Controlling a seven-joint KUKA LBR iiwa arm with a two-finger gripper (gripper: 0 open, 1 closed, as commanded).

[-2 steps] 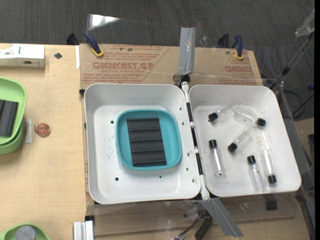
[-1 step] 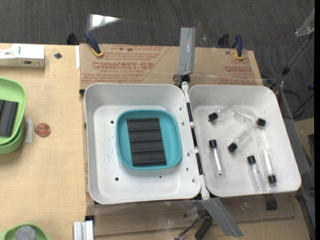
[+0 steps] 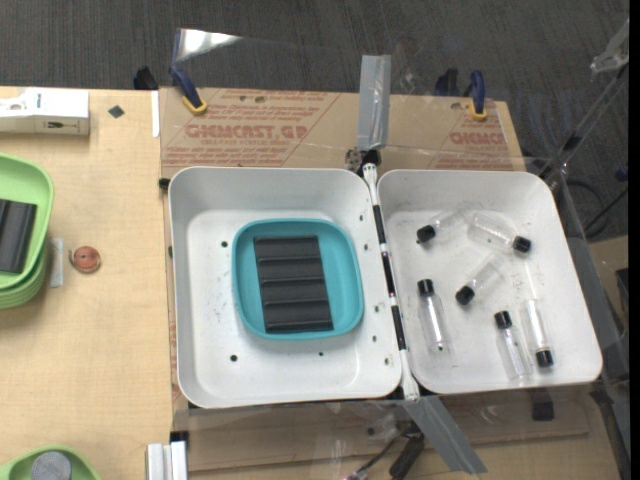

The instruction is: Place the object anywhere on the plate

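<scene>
Two shallow white bins are sitting side by side on a sheet of printed cardboard (image 3: pixel 300 128) over the tabletop (image 3: pixel 80 368). The left bin (image 3: pixel 200 368) is carrying a teal plate (image 3: pixel 345 268) near its middle, and a black ribbed insert (image 3: pixel 292 284) is lying flat inside that plate, covering most of its floor.

The right bin (image 3: pixel 570 268) is holding six clear vials with black caps, all lying on their sides and scattered apart. One vial (image 3: pixel 440 226) is resting near the upper left of the bin, another vial (image 3: pixel 500 235) just to its right with its cap pointing right. A third vial (image 3: pixel 480 280) is lying tilted near the centre. A fourth vial (image 3: pixel 432 314) is lying close to the wall shared with the left bin, cap up. Two more, a fifth vial (image 3: pixel 510 344) and a sixth vial (image 3: pixel 536 334), are lying nearly parallel near the lower right corner. None of them is touching the plate; the raised rims of both bins are standing between the vials and the plate.

Blue clamps (image 3: pixel 186 88) are gripping the cardboard's far edge, and a grey strip (image 3: pixel 374 98) is rising behind the seam between the bins. At the far left, a green tray (image 3: pixel 30 183) is holding a dark block, with a small copper-coloured disc (image 3: pixel 86 259) beside it and a white box (image 3: pixel 45 113) farther back.
</scene>
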